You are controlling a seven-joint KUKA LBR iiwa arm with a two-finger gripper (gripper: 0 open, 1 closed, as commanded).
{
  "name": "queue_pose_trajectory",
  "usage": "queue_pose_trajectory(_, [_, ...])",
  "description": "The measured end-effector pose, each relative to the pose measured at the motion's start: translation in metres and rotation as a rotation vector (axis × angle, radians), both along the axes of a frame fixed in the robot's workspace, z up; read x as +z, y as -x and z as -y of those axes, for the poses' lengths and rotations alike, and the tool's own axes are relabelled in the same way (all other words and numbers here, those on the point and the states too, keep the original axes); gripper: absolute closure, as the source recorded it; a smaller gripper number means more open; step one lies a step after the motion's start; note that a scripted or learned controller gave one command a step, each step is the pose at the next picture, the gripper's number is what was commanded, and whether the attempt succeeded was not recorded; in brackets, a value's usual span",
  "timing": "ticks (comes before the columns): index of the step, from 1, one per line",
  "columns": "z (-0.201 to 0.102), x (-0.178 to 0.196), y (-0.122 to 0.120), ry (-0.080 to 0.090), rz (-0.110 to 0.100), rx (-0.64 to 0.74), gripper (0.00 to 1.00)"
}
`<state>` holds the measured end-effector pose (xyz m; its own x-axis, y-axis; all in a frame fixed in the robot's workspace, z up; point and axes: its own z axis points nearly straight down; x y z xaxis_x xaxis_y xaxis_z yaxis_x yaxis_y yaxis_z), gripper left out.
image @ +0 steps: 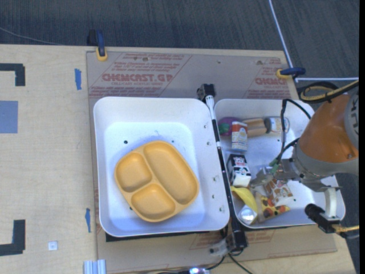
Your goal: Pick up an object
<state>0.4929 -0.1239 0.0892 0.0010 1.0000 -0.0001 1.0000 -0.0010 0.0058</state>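
Grey arm's tool (272, 174) low in right white bin (296, 110), among snack packets (274, 196) beside yellow banana (245, 197). Finger state: cannot tell (clutter hides tips). Nothing visibly lifted; pickup apparently still pending.

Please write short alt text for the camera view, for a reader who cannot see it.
The grey and orange arm reaches over the right bin, which holds small cluttered items including a banana. The left bin holds a yellow divided plate.

Red print on the clear sheet (171, 73) under the bins reads "CHEMCAST GP", repeated partly at right.
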Motion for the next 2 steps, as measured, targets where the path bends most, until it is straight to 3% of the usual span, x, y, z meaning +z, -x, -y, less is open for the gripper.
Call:
queue_pose_trajectory(1, [0.004, 0.011, -0.002, 0.009, 0.008, -0.004, 1.0])
queue_pose_trajectory(2, [-0.068, 0.096, -0.121, -0.001, -0.003, 0.003, 1.0])
